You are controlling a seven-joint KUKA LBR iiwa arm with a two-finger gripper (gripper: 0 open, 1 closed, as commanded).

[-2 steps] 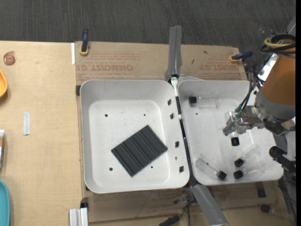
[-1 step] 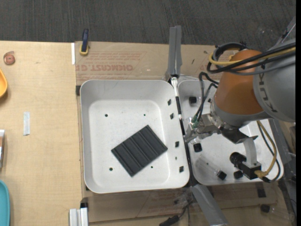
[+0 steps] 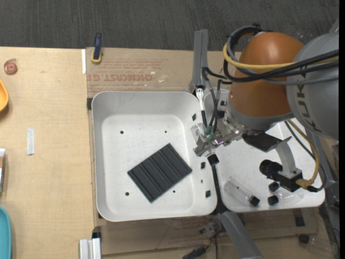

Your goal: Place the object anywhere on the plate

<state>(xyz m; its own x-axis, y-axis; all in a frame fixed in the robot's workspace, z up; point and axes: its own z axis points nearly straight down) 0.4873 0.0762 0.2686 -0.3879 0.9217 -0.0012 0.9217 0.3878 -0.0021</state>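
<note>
A dark grey ribbed plate (image 3: 160, 172) lies flat and turned at an angle in the left white bin (image 3: 105, 144). A small clear object with dark ends (image 3: 241, 192) lies near the front of the right bin (image 3: 307, 198). My gripper (image 3: 207, 143) hangs low over the rims where the two bins meet, right of the plate and up-left of the clear object. The view is too cluttered there to tell whether anything is in the gripper. The arm's orange band and grey wrist hide much of the right bin.
A black camera-like fitting (image 3: 277, 172) on a bracket sits over the right bin. A blue clamp (image 3: 97, 47) holds cardboard behind the bins. The wooden bench (image 3: 43, 144) stretches to the left, with small items at its edge.
</note>
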